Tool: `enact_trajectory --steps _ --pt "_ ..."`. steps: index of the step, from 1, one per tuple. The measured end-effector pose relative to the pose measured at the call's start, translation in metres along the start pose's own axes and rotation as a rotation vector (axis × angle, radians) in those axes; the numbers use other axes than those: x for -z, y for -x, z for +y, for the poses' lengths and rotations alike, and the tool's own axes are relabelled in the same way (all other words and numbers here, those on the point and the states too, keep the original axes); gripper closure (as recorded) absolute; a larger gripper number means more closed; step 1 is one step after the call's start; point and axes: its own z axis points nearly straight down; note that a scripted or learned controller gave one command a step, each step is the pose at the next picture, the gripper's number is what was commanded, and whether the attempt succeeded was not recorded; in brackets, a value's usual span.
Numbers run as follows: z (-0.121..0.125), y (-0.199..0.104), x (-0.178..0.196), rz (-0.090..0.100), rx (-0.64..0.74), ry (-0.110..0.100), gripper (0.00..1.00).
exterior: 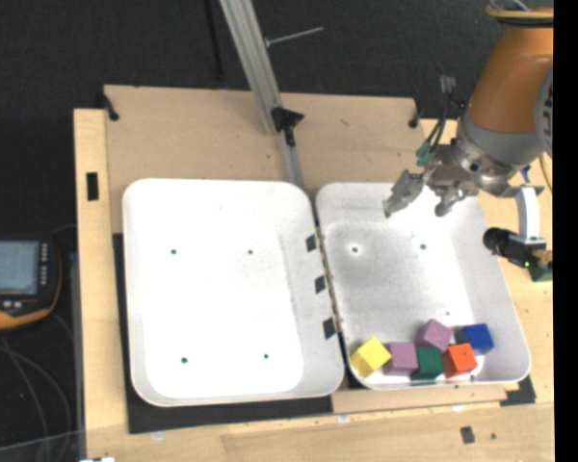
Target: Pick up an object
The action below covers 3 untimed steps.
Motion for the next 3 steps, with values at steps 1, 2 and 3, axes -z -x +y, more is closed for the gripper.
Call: enact_trajectory --steps 1,2,3 --pt "-0.020 0.036 -0.104 -0.002 -0.004 -0.009 0.00" --pt "-0.017 0.034 -0.099 0.000 -0.004 0.000 0.00" --pt "0.065 -0.006 -0.165 0.001 0.006 0.000 0.00"
